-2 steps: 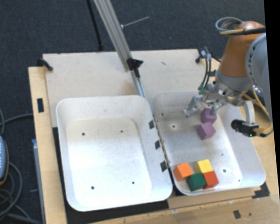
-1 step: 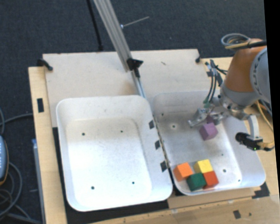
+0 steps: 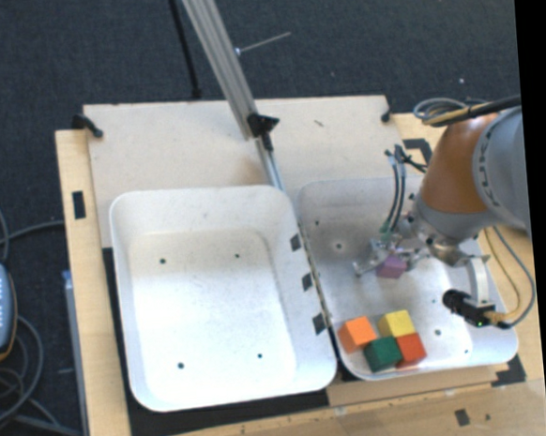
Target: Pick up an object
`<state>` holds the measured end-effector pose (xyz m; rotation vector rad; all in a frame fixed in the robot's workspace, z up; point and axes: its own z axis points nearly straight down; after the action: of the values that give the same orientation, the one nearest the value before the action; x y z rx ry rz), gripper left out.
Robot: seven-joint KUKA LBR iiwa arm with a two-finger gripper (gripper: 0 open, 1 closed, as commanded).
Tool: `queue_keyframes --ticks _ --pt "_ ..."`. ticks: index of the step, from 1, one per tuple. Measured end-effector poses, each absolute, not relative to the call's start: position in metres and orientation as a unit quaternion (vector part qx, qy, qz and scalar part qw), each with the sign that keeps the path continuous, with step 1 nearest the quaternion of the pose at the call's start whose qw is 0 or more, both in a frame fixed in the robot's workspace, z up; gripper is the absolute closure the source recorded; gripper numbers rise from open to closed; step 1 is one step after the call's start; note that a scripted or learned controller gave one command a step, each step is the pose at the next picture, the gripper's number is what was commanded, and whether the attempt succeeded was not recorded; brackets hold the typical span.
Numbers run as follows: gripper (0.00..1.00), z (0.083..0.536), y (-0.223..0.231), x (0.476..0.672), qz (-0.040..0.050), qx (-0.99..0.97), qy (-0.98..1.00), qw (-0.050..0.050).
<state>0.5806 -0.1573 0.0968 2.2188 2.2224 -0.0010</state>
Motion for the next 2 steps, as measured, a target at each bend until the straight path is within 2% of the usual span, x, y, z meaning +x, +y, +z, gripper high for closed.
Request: queue_keyframes --ticks 1,2 --pt "1.00 0.108 -0.160 0.582 0.0015 0.709 0.705 0.003" --pt "1.00 0.202 -0.080 0.621 0.0038 0.704 0.710 0.003"
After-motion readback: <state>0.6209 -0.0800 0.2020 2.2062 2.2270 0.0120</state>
